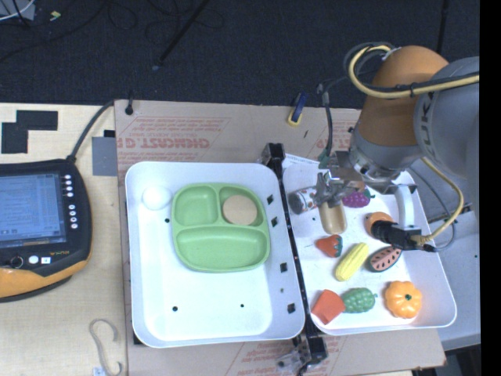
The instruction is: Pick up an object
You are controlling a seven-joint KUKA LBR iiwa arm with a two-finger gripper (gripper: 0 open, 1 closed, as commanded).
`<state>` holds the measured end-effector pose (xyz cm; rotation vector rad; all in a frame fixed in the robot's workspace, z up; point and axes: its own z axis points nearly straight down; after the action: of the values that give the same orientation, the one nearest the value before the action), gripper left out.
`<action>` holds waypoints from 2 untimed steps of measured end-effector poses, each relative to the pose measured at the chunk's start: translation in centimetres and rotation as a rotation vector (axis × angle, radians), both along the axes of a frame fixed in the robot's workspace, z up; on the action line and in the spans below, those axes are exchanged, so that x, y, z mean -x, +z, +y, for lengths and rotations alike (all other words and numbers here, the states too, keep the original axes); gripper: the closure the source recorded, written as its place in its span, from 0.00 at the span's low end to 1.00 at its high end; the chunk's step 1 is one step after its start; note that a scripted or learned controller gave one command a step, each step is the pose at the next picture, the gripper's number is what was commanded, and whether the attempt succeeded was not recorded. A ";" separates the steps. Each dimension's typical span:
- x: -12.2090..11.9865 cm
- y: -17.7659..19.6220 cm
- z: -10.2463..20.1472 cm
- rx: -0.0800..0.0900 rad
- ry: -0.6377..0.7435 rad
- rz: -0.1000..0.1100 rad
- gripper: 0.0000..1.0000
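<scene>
Two shallow white bins sit side by side on the counter point(94, 288). Left bin point(203, 319), at frame centre, holds a green divided tray point(219, 245) with a tan disc point(239, 209) in its upper right compartment, and a white ball point(155, 197) near the bin's upper left corner. Right bin point(438, 304) holds toy food: purple grapes point(357, 198), a strawberry point(329, 246), yellow corn point(351, 261), a watermelon slice point(383, 258), a red block point(327, 306), a green lump point(358, 299) and an orange pumpkin point(402, 298). The grey arm point(407, 108) enters from the upper right. Its claw point(332, 202) is closed on a tan bottle-shaped object point(333, 218), held upright over the right bin's upper left part.
</scene>
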<state>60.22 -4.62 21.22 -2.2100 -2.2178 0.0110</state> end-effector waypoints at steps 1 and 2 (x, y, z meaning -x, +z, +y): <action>2.7 2.0 2.2 0.001 -0.001 -0.003 1.00; 3.7 1.1 3.4 0.002 -0.002 -0.001 1.00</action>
<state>56.55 -1.20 22.29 -2.2135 -2.2174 0.0119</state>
